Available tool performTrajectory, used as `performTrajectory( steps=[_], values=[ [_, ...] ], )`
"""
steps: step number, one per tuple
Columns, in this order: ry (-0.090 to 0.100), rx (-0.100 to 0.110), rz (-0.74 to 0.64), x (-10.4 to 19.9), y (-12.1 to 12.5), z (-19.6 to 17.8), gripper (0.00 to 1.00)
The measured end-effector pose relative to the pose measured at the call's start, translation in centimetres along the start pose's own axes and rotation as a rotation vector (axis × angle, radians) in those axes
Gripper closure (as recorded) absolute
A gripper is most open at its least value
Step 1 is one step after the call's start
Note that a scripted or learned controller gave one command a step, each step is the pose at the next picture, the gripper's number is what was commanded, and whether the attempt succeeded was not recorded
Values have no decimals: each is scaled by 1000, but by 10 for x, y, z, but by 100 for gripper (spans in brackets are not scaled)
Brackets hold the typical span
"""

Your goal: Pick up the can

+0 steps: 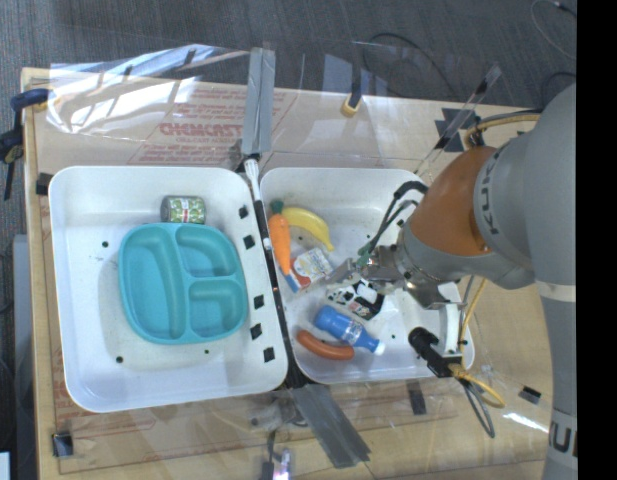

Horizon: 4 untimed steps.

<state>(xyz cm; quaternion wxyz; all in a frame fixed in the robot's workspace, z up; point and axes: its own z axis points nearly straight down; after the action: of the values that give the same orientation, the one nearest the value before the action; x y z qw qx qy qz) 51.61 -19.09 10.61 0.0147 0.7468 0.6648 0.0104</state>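
Observation:
The can [183, 209] is a small tin with a green and red label. It lies in the left bin [78, 368] near the back wall, just behind the teal divided tray [183, 283]. My gripper [361, 267] hangs low over the middle of the right bin [388, 183], far to the right of the can. It is close to a small white packet [313, 264] and a black-and-white item [353, 296]. Nothing of the can is near it.
The right bin holds an orange carrot [279, 243], a yellow banana [308, 225], a blue bottle [348, 330] and a reddish sausage [325, 345]. The bins' shared wall [263, 288] runs between the can and my arm.

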Motion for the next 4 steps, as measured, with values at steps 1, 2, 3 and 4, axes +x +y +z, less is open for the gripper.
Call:
performTrajectory(
  steps=[1,2,3,4],
  values=[
    [-4,-4,-22,0,-7,-1,0],
    [-4,-4,58,0,-18,-1,0],
    [-2,-2,127,-2,-26,-1,0],
    [-9,-2,151,6,-29,-1,0]
  ],
)
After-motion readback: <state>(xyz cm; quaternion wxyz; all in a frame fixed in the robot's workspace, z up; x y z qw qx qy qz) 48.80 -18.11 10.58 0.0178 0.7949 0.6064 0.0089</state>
